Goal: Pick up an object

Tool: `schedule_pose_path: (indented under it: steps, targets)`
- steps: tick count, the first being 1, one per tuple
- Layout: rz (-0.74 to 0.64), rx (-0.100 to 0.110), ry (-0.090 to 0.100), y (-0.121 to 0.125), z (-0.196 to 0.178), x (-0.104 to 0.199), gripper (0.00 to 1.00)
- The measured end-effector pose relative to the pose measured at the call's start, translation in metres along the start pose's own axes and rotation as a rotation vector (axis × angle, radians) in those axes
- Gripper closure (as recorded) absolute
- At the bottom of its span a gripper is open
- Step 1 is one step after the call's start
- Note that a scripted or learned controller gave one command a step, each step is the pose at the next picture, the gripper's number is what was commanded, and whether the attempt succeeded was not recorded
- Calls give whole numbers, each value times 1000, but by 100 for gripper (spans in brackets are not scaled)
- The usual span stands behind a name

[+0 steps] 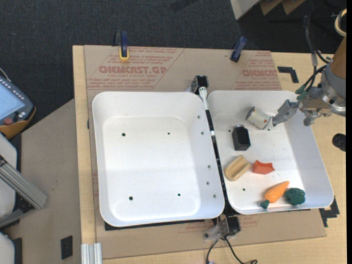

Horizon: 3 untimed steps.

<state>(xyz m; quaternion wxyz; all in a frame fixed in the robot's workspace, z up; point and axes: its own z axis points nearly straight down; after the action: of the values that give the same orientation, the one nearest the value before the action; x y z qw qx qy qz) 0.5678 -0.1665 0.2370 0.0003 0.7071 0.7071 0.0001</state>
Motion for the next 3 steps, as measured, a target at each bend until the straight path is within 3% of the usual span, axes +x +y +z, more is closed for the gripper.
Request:
schedule_pose_path:
  steps: [1, 2, 3]
  targets:
    - [-2, -22, -7, 22, -194, -9, 0]
    - [-2, -6, -4, 21, -194, -8, 100]
    - [-6, -9, -1, 15, -247, 48, 100]
